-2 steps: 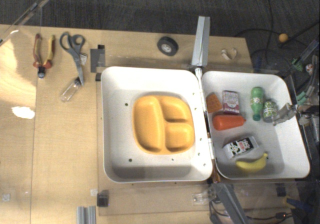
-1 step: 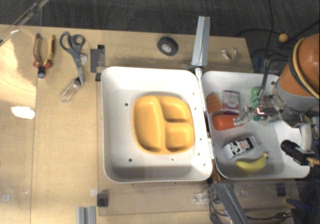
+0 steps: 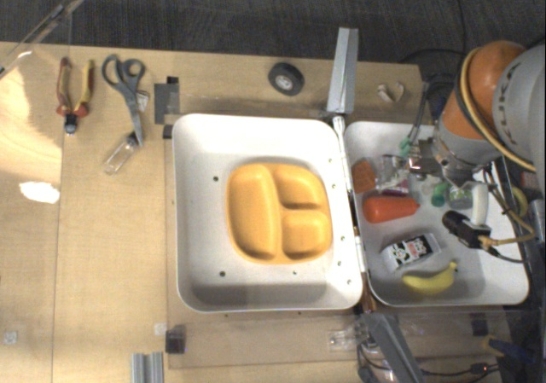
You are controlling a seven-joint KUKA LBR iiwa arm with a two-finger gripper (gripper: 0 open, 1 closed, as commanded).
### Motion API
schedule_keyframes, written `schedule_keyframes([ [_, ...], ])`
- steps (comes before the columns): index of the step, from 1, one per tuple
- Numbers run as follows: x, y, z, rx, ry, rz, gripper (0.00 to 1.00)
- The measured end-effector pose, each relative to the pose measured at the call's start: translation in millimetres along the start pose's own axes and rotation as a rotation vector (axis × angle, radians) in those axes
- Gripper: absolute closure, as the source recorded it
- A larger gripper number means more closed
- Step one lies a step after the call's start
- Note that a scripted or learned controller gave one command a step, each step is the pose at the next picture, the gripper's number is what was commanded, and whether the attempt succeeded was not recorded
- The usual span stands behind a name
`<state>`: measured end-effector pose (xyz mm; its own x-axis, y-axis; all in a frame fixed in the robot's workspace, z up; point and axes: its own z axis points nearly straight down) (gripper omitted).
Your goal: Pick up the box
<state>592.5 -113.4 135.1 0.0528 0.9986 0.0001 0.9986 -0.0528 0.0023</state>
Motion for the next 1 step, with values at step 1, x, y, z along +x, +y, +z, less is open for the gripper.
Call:
schedule_keyframes([
  [1, 11.0, 60.9, 33.2, -0.023, -0.004, -0.065, 0.0],
])
